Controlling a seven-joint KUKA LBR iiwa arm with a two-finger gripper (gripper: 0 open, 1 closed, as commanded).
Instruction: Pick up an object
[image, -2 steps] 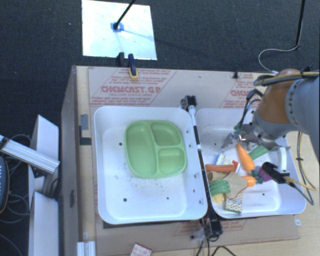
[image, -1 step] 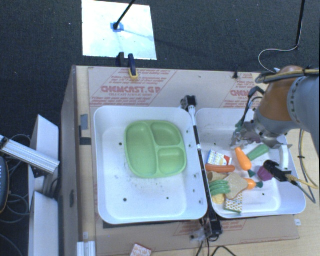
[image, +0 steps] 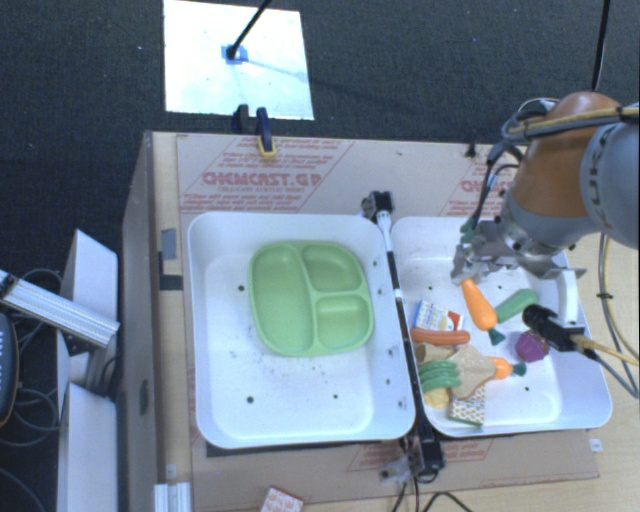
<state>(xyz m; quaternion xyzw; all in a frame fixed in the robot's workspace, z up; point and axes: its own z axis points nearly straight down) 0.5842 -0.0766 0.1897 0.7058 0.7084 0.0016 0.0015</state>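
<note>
Reaching: the grey arm with the orange band (image: 560, 170) comes in from the right and hangs low over the far part of the right-hand shallow white bin (image: 590, 400).
Gripper: the two-finger gripper (image: 468, 268) sits just above the bin floor, at the far tip of the orange plastic toy carrot (image: 479, 304).
Jaws: from where I stand I cannot tell whether they are parted or closed; the dark wrist body hides them, and nothing shows between them.
Likely target: the orange carrot, lying slanted in the middle of the right bin, its green end toward the near right.
Neighbours: a green plastic pod-shaped toy (image: 515, 303) just right of the carrot; a purple round toy (image: 531, 347) nearer and to the right; a red-orange sausage-shaped toy (image: 440, 337) just left and nearer; a green leafy toy (image: 438, 375) and a tan flat toy piece (image: 478, 368) at the near side.
Other bin: the left white bin (image: 215, 400) holds a pale green divided plastic tray (image: 310, 298).
Doing it well: I'd judge the grip should straddle the carrot across its narrow width, mid-body rather than at the tip, descending straight.
Risk: the carrot may roll or squirt out toward the green pod.
</note>
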